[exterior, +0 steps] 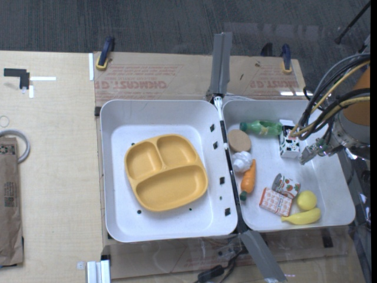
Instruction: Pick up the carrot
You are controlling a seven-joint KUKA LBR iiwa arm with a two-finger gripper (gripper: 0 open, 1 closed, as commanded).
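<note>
Lying against the right bin's (pixel 347 208) left wall, well left of the jaws, the carrot (pixel 248 177) points its long axis up-and-down the frame, tip upward, leafy end down.

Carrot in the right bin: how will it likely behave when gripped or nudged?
The carrot looks rigid and tapered, so fingers might slide toward its thin green end. Its rounded body may roll if nudged. It lies by the bin wall, against a white item, which probably limits finger room.
</note>
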